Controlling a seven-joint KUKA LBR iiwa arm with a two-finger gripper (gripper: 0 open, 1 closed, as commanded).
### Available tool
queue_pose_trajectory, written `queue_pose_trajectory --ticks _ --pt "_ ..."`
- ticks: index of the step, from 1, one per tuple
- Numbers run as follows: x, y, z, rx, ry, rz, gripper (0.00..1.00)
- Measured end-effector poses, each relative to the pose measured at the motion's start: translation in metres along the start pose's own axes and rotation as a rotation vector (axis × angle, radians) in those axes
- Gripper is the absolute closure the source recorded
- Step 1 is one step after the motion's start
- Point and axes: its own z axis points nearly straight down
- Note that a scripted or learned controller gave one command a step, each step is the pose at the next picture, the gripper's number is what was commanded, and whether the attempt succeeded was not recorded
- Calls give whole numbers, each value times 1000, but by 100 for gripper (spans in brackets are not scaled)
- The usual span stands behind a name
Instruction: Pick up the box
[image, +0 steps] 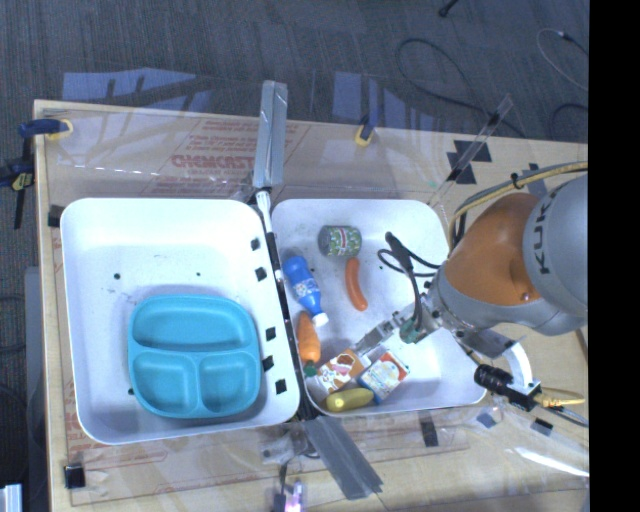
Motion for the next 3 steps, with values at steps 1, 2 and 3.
queue_pose_trajectory --ticks 1,2,3 --pt "6 -10 26 27 22 -23 0" --pt "-12 32 28 29 24 23 0" --pt "7 -11 28 32 22 204 0"
